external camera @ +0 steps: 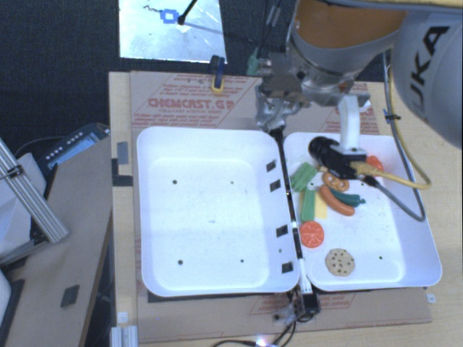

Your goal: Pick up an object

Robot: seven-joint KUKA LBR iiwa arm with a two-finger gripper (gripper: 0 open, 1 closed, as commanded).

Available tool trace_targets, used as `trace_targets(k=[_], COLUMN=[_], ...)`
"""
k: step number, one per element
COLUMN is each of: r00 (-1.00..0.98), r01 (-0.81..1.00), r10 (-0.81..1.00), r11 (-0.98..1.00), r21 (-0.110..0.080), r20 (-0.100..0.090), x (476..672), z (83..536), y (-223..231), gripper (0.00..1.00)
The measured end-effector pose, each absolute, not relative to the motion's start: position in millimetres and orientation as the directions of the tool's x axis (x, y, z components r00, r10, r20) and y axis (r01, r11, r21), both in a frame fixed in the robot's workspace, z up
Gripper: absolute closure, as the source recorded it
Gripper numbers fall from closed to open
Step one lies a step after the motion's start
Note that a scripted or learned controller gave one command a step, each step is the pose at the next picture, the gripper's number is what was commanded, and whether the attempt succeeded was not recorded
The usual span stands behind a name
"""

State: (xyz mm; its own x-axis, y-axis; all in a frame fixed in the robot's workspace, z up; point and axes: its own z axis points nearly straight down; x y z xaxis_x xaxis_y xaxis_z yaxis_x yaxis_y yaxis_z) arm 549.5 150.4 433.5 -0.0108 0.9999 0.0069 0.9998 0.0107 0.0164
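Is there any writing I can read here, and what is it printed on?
"CHEMCAST GP": large red letters on the brown sheet behind the bins.
"KA": black letters on the grey arm, cut off at the top.
Smaller red print repeated across the sheet: too blurred to read.

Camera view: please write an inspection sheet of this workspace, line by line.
Surface: two shallow white bins, left bin and right bin, side by side on a printed board.
Job's things: in the right bin, a cookie, an orange slice, a green pod, a sausage.
Clutter: blue-yellow clamp behind the bins.
Grippers: gripper above the rear of the divider between the bins; state of the jaws cannot be told.
Cables: yellow cable and grey cable across the right bin.
Surroundings: shiny plate at rear.
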Motion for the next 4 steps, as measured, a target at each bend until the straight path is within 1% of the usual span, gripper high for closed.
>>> trace_targets(k=[1, 2, 3, 4], r00=[-0.006, -0.01, -0.007, 0.0], r01=[1.0, 1.0, 1.0, 1.0], r10=[1.0, 1.0, 1.0, 1.0], r11=[0.006, 0.01, 0.007, 0.0], r21=[0.007, -0.016, -0.012, -0.01], r20=[0.001, -0.003, -0.003, -0.002], x=[598.8, 557.3, 547.7, 495.1], z=[445, 280, 152, 107], y=[158, 209, 235, 225], gripper=[1.0, 1.0, 1.0, 1.0])
